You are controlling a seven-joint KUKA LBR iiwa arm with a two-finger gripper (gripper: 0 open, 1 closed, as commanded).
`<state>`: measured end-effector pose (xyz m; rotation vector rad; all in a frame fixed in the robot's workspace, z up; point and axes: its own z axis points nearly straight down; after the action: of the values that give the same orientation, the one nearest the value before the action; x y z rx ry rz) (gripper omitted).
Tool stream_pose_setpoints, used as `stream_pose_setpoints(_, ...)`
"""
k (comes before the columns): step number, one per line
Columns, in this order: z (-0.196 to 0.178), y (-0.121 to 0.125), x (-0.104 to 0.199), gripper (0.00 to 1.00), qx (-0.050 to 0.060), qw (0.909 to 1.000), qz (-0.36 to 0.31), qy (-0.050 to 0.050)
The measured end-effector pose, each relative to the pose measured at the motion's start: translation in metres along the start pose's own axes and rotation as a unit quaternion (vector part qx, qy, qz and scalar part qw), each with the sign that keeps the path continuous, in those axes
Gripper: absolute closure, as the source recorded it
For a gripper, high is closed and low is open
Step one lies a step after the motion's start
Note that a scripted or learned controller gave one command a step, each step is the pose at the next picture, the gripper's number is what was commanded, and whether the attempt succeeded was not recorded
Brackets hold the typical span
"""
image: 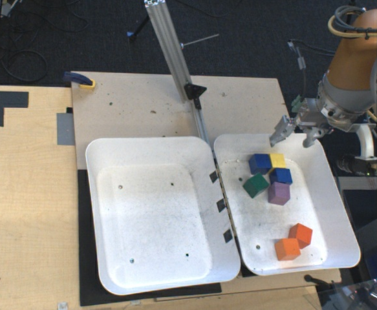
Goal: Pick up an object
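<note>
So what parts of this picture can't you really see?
- Gripper: too small and blurred in the camera view to tell if it is open or shut.
- Arm: its upper part is cut off by the picture's right side.
- Blue block: partly hidden by the purple block in front.

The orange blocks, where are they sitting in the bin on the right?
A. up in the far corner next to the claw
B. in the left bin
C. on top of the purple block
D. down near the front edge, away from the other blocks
D: the two orange blocks sit together near the front edge of the right bin, apart from the cluster with the purple block farther back.
</note>
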<state>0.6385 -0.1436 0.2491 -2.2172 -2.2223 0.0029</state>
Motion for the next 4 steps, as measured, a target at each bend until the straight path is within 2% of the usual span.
stream_pose_setpoints(1,0.000,0.000,0.000,0.00,0.000,1.0000,-0.001,0.000)
stream_pose_setpoints(3,0.108,0.004,-0.016,0.00,0.003,1.0000,0.001,0.000)
stream_pose_setpoints(4,0.145,0.005,-0.017,0.00,-0.003,1.0000,0.002,-0.001)
